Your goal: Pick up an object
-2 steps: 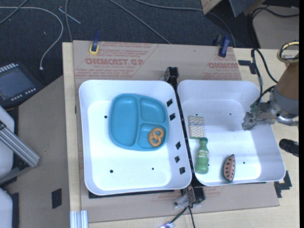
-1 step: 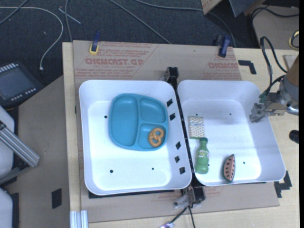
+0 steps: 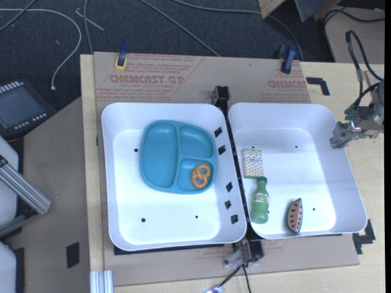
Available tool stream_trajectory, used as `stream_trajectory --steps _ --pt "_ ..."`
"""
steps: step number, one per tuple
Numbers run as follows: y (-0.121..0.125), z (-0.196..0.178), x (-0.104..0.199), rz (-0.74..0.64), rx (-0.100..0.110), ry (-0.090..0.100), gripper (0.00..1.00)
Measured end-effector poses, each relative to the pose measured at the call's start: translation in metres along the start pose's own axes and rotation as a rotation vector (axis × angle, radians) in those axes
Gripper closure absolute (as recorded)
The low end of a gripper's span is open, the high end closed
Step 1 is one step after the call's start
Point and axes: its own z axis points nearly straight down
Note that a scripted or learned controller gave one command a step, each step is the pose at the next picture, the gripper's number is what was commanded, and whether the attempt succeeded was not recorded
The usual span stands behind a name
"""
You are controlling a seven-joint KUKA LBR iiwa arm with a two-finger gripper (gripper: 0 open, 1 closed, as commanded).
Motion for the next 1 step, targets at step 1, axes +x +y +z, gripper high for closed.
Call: stream_trajectory --steps 1 --pt "0.0008 -0.0060 0.0000 0.001 0.004 0.001 1.00"
